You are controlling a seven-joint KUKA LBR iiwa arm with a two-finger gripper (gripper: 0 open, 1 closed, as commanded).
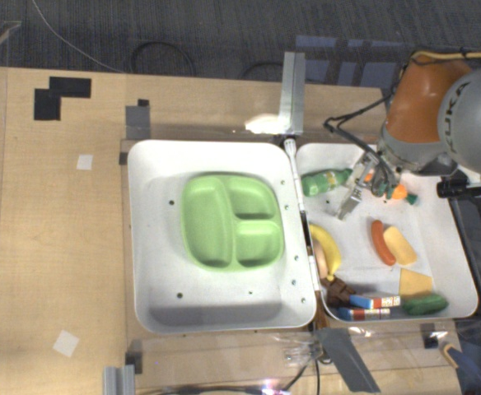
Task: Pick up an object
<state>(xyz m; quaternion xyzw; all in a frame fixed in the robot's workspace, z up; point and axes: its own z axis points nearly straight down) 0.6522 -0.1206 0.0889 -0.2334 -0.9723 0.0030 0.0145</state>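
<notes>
My gripper (356, 191) hangs over the back of the right bin (441, 229), with its grey fingers (349, 204) pointing down and left. They stand open with nothing between them. A green bottle (324, 181) lies just to the left of the fingertips, apart from them. A small orange piece (399, 192) sits just right of the gripper. Nearer the front lie a red sausage (380, 243), a yellow bun piece (400, 246), a banana (329, 252), a yellow wedge (414, 282) and a green cucumber (426, 304).
The left bin (154, 303) holds a green divided plate (231, 220). A red, white and blue marker (372, 304) and a brown object (336, 289) lie at the right bin's front edge. The arm's orange band (417, 97) rises over the bin's back right corner.
</notes>
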